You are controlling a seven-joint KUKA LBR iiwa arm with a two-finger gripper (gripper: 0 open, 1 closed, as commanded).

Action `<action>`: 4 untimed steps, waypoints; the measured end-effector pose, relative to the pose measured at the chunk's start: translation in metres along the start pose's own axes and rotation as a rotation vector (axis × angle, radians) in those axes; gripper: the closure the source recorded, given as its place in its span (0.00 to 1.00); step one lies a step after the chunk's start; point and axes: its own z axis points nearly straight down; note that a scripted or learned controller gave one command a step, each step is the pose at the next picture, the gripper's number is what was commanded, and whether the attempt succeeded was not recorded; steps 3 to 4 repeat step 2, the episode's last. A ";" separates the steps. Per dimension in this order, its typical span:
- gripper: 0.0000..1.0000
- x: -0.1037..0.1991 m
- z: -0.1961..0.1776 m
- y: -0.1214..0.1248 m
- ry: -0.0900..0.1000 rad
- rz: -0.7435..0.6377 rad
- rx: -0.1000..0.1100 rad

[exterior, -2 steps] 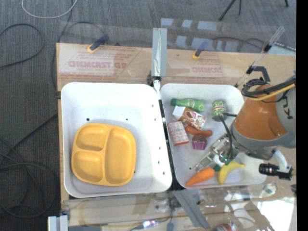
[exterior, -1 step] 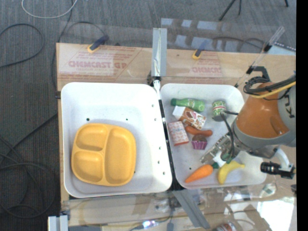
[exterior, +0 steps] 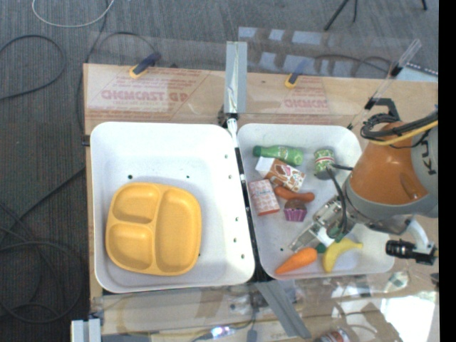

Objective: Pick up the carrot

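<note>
Carrot (exterior: 297,261) beside banana (exterior: 340,253), under claw (exterior: 311,236)

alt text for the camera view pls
The gripper hangs low in the right bin, just above the carrot, beside a banana and other toy foods. The left bin holds a yellow divided plate.

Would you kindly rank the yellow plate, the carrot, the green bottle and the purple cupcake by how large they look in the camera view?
1. yellow plate, by far the largest
2. carrot and green bottle, too alike to separate
3. purple cupcake, smallest
</note>
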 end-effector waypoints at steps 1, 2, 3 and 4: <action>1.00 0.001 -0.008 0.001 0.002 0.000 -0.001; 1.00 0.078 -0.083 0.064 0.006 0.324 0.017; 1.00 0.078 -0.083 0.064 0.006 0.324 0.017; 1.00 0.078 -0.083 0.064 0.006 0.324 0.017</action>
